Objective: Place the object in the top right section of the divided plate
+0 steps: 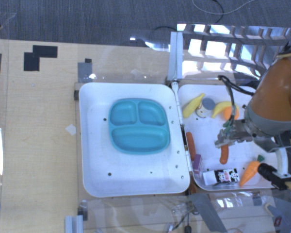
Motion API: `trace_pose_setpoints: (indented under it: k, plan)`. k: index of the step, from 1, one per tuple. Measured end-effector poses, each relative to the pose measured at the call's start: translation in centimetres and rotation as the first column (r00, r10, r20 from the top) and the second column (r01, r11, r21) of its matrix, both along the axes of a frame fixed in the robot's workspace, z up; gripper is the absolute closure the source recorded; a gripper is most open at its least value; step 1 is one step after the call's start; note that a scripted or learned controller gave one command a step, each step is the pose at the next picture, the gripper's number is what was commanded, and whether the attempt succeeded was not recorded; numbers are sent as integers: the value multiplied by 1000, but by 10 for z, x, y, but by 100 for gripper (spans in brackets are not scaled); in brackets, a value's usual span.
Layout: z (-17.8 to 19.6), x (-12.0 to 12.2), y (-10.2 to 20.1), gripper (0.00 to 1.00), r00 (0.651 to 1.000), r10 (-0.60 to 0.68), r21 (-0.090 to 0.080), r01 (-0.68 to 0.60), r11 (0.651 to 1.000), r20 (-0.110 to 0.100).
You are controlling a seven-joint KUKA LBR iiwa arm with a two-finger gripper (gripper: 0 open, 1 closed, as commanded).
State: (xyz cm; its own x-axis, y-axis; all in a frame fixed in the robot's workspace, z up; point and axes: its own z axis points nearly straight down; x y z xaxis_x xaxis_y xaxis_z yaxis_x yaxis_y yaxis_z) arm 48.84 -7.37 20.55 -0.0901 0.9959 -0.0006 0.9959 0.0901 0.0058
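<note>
Gripper (225, 141): hovering right of centre, over the right bin (281, 166); open or closed, cannot tell.
Divided plate (138, 126): sitting mid-frame in the left bin (94, 178), sections bare.
Object: likely the small orange-red piece (224, 155) lying just under the gripper.
Bench (34, 144): pale wood, dark carpet running along the top.

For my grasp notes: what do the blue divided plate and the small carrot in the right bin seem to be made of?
Divided plate: likely moulded plastic, one even blue with a soft sheen and rounded section walls. Carrot: probably a plastic toy, uniform orange with a green tip; rubber cannot be ruled out.
</note>
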Motion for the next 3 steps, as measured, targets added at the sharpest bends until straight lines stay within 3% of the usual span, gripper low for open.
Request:
trace_pose_setpoints:
  k: [1, 2, 3]
  plan:
    - [19, 55, 68, 100, 999, 39, 0, -39, 999, -1]
    - [14, 132, 110, 100, 985, 175, -1, -175, 985, -2]
    - [14, 139, 138, 100, 982, 190, -1, -190, 982, 0]
